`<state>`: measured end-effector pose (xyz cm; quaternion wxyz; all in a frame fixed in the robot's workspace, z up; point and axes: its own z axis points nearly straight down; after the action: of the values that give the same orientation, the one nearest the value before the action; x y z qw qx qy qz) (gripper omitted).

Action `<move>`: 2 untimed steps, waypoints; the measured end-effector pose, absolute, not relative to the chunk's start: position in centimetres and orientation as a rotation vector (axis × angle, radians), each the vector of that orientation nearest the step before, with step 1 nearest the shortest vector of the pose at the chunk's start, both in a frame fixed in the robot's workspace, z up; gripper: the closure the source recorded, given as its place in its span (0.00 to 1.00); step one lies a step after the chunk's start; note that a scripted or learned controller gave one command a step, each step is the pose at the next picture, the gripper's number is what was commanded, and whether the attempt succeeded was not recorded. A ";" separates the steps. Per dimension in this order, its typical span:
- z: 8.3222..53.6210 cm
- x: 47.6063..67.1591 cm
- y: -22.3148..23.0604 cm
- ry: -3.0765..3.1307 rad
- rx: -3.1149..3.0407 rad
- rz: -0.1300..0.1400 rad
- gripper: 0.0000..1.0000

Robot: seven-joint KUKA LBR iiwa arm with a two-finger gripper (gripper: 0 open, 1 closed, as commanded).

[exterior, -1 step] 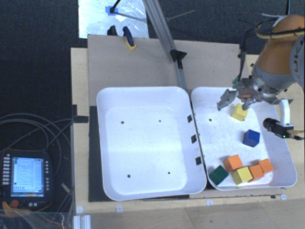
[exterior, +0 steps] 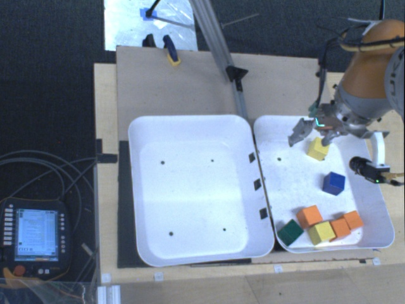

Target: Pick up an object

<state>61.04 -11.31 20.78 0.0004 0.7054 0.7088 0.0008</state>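
Teach pendant with lit screen at lower left; blue-handled clamp near bench's far edge

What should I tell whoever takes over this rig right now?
Pincer: open, low over the right bin, fingers spread beside the yellow block at its upper end; nothing is between them.
Blocks, all in the right bin: blue cube mid-bin; green block, two orange blocks and a second yellow one clustered at the near edge.
Left bin: holds no blocks.
Done: approach to the yellow block.
Left: close on it and lift.
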 end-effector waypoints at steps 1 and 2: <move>16.6 60.8 -11.6 2.225 2.220 -0.003 0.00; 12.4 60.9 -11.7 2.225 2.220 -0.003 0.00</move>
<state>60.92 -11.72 12.45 -0.0007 0.7063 0.7080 -0.0009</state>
